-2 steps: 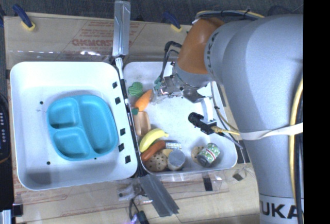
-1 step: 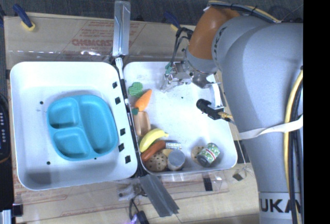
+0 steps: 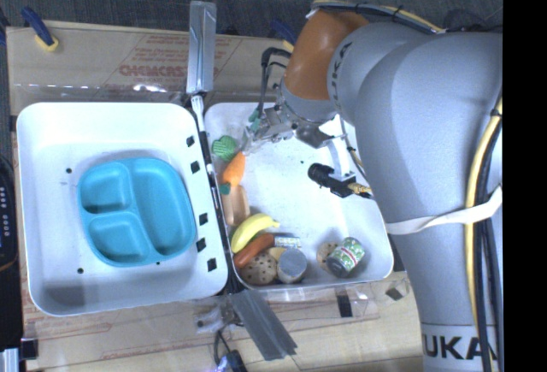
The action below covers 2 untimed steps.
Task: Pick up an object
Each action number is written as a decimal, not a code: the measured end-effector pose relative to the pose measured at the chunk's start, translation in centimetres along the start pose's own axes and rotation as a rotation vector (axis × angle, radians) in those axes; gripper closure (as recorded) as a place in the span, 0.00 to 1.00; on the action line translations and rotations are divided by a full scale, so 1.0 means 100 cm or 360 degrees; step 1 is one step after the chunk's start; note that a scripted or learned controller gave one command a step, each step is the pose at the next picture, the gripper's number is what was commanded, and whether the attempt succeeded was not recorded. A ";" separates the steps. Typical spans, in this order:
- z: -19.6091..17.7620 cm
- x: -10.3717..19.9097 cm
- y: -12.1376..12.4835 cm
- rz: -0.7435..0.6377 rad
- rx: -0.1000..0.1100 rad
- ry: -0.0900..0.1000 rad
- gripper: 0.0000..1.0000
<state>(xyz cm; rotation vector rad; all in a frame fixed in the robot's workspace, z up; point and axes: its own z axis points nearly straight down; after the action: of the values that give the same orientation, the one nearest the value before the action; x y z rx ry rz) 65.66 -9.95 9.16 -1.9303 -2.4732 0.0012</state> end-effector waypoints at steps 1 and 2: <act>0.000 0.000 0.000 0.0000 0.0000 -0.0001 0.00; 0.000 -0.045 -0.024 0.0417 0.0000 -0.0002 0.00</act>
<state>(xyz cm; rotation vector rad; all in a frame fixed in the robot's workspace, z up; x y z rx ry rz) 64.41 -14.86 9.18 -2.2372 -2.2009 0.0034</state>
